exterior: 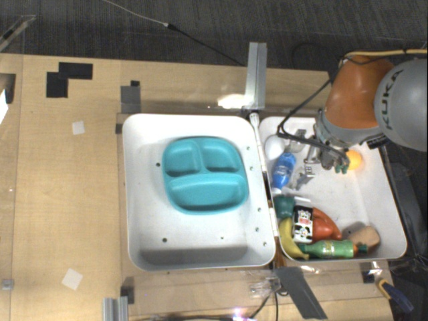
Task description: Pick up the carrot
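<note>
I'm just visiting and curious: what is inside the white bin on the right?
The right bin holds a blue bottle, a banana, an orange-red carrot, a green bottle and a tan item. The arm covers part of the bin's far end.

Arm low, wrist bent down

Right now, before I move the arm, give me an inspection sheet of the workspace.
Surface: wooden bench with left bin and right bin.
Job's things: carrot in right bin's near corner, apart from the gripper.
Clutter: teal tray in left bin; blue bottle, banana, green bottle, yellow item in right bin.
Grippers: gripper above right bin, beside blue bottle.
Cables: black cable at wrist.
Surroundings: dark floor.
</note>
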